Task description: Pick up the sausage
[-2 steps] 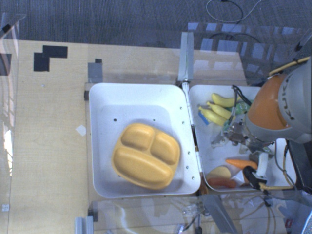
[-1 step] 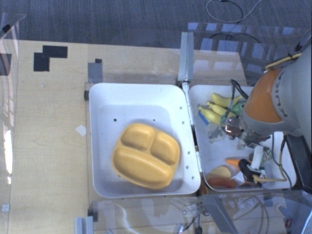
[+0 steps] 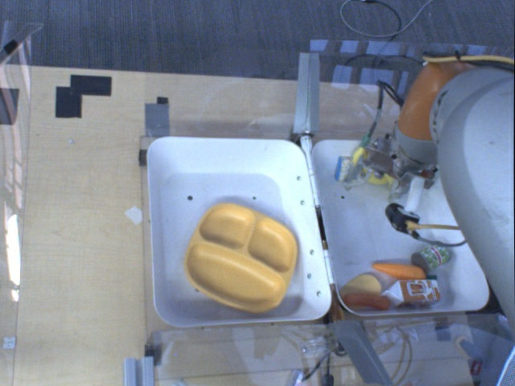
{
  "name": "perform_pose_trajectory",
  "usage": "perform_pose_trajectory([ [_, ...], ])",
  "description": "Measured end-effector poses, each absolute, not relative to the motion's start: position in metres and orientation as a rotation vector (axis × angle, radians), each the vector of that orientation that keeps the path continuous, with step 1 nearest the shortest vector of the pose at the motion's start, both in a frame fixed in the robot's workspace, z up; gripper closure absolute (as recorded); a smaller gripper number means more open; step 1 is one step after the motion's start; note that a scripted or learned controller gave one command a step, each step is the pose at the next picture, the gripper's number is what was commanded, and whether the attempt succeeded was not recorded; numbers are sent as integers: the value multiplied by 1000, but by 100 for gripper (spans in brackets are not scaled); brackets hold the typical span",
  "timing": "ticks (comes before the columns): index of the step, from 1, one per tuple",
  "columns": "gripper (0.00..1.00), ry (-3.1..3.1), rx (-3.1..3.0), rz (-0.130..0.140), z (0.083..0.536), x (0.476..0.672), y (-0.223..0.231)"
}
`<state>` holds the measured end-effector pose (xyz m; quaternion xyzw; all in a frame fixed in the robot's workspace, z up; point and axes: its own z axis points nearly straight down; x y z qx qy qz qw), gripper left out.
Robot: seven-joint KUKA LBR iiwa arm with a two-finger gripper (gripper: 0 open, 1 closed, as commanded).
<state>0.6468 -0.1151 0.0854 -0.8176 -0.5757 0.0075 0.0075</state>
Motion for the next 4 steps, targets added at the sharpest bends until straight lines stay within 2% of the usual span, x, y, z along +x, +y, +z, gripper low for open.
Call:
perform_pose_trajectory([
  [1, 100, -1819, -2556, 8, 96, 651, -113],
  [2, 100, -1971, -2454, -11, 90, 541, -121],
  [3, 0, -1973, -2458, -12, 89, 541, -122],
  [4, 0, -2131, -2267, 38, 83, 648, -140],
])
